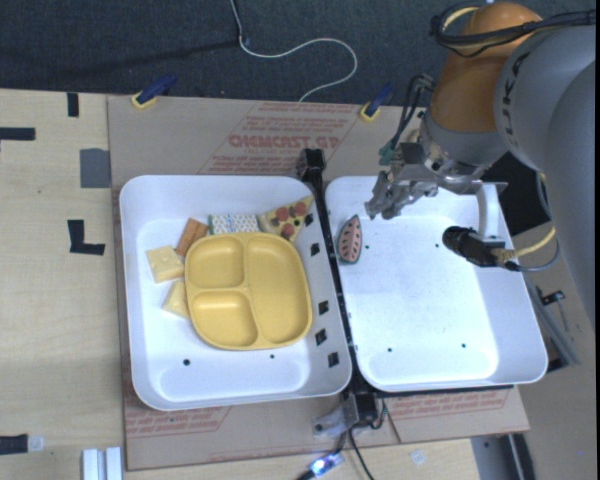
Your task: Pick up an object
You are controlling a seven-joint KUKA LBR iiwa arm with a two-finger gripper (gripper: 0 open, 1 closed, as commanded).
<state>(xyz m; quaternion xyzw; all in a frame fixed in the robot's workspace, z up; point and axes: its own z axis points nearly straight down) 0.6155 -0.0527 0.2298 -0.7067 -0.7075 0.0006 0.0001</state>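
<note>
A small slice-shaped toy [350, 238], reddish with a green rim, lies in the right bin [430, 368] close to its left wall. My gripper [387, 206] hangs over the back left part of that bin, a little right of and behind the slice and apart from it. It stands open with nothing between its fingers. In the left bin [150, 368] a yellow divided plate [248, 290] lies in the middle. A pizza slice toy [290, 216], a brown cracker [190, 235] and pale yellow pieces [165, 264] lie around its back and left edges.
A black divider [325, 268] runs between the two bins. The arm's grey body and orange band [480, 78] rise over the back right corner. A black fitting [470, 243] on the arm hangs over the right bin's right side. A white cable [300, 53] lies behind the bins.
</note>
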